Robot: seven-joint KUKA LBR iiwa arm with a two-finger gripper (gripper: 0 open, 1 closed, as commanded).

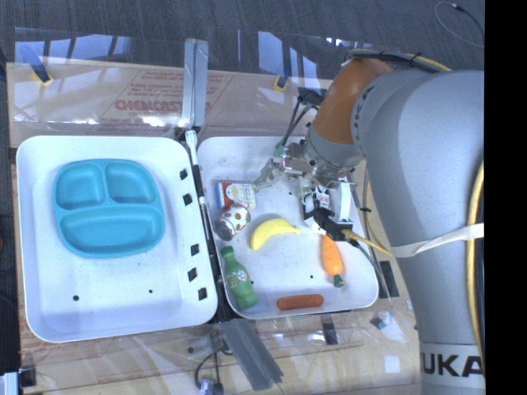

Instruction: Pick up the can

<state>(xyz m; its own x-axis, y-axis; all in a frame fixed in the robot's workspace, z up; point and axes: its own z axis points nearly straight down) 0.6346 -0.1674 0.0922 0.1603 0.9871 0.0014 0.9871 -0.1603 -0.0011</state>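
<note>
Can (pixel 233 220) lies free beside the banana (pixel 273 231); you're on approach, hand (pixel 278 168) open or closed you cannot tell. Next: centre over it.

You see the grey arm (pixel 428 155) run off the bottom edge and cover the right bin's (pixel 280 263) far right rim. The can's (pixel 233 219) label is too small to read, as is the counter's (pixel 99 89) red print.
</note>
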